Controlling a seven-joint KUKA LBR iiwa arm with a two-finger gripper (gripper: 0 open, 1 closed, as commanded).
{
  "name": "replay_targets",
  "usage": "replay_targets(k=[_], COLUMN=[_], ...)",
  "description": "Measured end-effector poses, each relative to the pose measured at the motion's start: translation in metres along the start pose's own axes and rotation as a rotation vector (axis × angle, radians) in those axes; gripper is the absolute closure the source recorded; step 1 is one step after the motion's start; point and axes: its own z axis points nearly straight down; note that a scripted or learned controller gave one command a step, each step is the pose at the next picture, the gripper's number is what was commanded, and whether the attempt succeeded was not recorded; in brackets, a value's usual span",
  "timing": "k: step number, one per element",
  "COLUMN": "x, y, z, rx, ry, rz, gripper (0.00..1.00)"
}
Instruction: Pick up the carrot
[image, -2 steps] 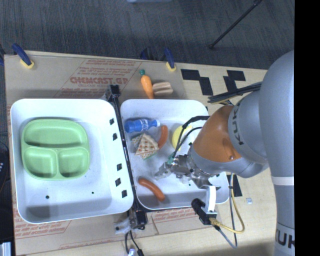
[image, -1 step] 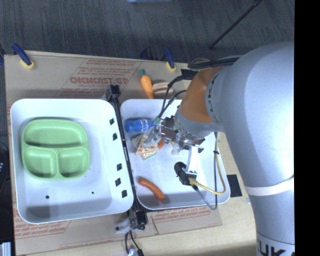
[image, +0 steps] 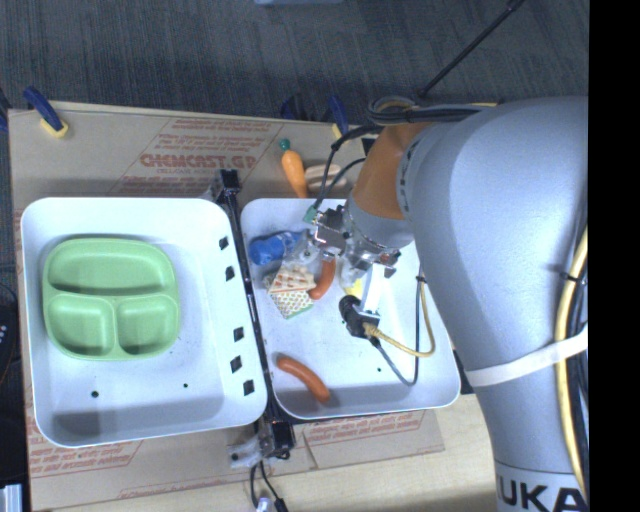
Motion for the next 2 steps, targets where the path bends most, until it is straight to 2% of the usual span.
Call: replay_targets(k=[1, 2], x=[0.0289, 0.0304], y=[0.0384, 0.0455], z=[0.0021, 0.0039], rx=[0.027, 0.002], ry=[-0.009, 0.004], rz=[0.021, 0.368], gripper=[0.0, 0.0])
